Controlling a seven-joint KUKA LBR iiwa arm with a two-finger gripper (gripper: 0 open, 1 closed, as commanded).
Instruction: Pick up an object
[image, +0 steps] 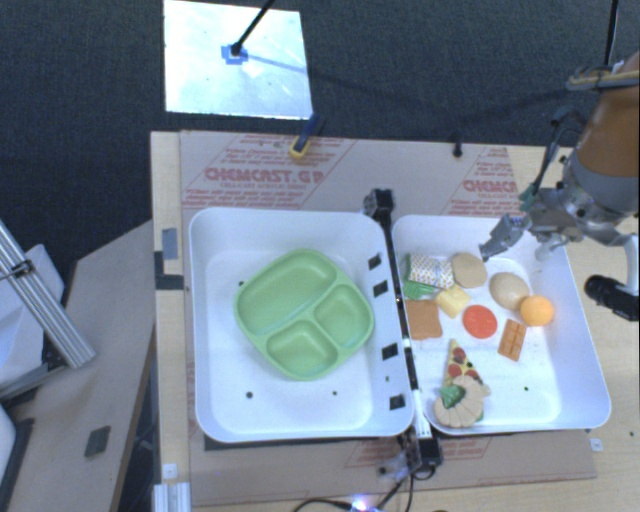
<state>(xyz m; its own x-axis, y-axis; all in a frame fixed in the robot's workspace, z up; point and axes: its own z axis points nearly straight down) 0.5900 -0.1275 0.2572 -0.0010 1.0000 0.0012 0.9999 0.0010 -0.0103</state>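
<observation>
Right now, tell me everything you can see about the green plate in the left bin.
The green plate is pale lime, looks like smooth plastic, and has rounded corners. Raised ridges split it into three sections: one long one along the upper left, two smaller ones at the lower right. It lies flat, right side up and turned at an angle, near the middle of the left bin. Its sections hold nothing.
</observation>
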